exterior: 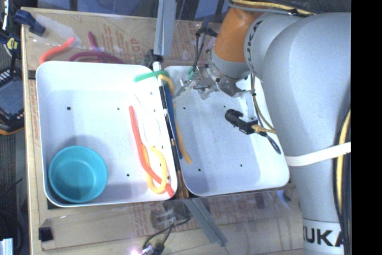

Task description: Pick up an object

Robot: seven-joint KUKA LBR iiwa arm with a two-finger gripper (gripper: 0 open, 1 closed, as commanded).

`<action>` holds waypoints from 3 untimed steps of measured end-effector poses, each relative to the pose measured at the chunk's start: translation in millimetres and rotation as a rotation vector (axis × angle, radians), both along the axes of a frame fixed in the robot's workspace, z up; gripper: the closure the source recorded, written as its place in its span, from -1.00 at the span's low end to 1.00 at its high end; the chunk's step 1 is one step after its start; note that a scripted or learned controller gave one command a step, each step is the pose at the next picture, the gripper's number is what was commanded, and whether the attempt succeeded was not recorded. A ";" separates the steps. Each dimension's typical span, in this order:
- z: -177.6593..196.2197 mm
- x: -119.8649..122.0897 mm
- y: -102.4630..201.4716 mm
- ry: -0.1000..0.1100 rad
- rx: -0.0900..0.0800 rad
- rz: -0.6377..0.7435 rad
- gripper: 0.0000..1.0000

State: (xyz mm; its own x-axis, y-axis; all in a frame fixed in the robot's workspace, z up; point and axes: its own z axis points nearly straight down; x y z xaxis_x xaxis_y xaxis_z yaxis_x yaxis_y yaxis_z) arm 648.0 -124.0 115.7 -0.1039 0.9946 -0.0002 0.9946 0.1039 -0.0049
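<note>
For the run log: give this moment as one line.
claw: over right bin's far-left corner | hold: none seen | blue bowl: left bin, near corner | orange strip: left bin

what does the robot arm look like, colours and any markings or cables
The arm is a bulky, rounded, light grey body with an orange band above the wrist. Black KUKA lettering sits near its base. Yellow and black cables run alongside, and the metal gripper looks silvery.
</note>
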 end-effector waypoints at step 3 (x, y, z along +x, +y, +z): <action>-7.0 -92.4 14.9 -0.041 -0.023 0.057 -1.00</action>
